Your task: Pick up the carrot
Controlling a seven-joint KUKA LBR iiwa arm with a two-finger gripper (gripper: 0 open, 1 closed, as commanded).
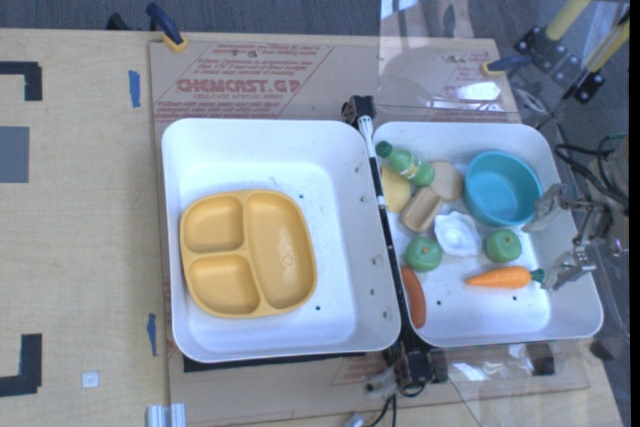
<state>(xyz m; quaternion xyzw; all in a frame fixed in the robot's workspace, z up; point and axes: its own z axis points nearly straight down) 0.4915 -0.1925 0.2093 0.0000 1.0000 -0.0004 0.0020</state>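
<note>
carrot (pixel 499 279) location: right bin (pixel 575 315), lower half, lying flat on the bin floor with its long axis roughly left to right, narrow tip toward the left and green stub toward the right.

scene inventory, largest first: the worktop (pixel 80 215) carries a cardboard sheet (pixel 240 80) and two white bins side by side. the left bin (pixel 200 145) holds a yellow divided tray (pixel 248 253). the right bin holds a blue bowl (pixel 502 187) near its upper right, a white piece (pixel 456 234) near the centre, a tan piece (pixel 421 209), a yellow-green item (pixel 402 165) at the upper left, two round green items (pixel 423 254) (pixel 503 244), and a red-orange item (pixel 414 296) lying against the left wall.

handling, as a judgement: the carrot looks like a moulded plastic toy, so it is probably light, stiff and smooth, and likely to roll or slip out of a poor pinch. the best grasp is across the thick middle of the body, fingers closing at right angles to its length. the bin floor around it is bare, with the nearest green item just above.

hand (pixel 580 245): at the right wall of the right bin, just beside the carrot's green end. whether it touches the carrot cannot be told. nothing sits between its fingers, and how far they are spread cannot be told from this view.
</note>
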